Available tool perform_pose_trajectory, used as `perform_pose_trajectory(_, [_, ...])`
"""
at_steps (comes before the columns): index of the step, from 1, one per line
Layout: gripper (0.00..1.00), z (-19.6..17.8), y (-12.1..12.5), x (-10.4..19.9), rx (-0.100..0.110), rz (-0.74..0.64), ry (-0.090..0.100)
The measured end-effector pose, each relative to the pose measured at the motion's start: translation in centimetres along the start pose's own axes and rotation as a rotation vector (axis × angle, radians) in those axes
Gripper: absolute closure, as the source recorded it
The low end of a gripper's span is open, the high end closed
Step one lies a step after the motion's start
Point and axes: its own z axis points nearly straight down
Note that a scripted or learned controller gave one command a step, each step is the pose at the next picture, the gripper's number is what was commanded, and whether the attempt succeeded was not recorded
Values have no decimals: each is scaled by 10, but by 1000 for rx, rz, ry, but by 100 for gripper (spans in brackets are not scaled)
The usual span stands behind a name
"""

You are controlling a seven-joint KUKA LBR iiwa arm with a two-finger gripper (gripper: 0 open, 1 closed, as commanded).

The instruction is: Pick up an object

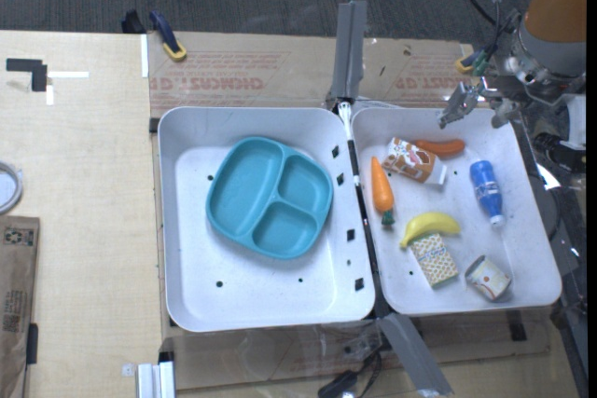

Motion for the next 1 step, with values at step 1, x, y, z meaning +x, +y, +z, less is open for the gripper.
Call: perform_pose_trajectory(1, [0,135,-14,-3,1,-33,0])
